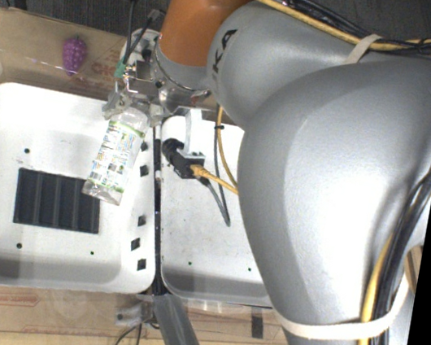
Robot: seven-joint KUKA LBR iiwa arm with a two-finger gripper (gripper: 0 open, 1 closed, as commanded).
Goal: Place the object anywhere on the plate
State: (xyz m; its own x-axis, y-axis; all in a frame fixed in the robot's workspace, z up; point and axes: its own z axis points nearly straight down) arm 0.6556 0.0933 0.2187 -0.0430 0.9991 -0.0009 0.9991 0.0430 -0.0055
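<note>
Bins come first as you look down the counter (51,308): two shallow white ones side by side, the left bin (1,171) and the right bin (207,265), with a dark divider between them. The grey arm (323,170) covers much of the right bin. In the left bin you see one dark ribbed plate (58,200), lying flat toward the near side. Just beyond it, one clear plastic bottle (115,156) with a printed label hangs lengthwise, its lower end just beside the plate's far right corner and its neck pointing up toward the pincer (134,95). The pincer sits at the bottle's upper end, under the orange band (195,15), and appears closed on the neck; you cannot make out how narrow the gap is. Whether the bottle's lower end touches the bin floor, you cannot tell. Farther off, on the bare counter beyond the left bin, lies one small purple object (74,53), well apart from the bottle.
</note>
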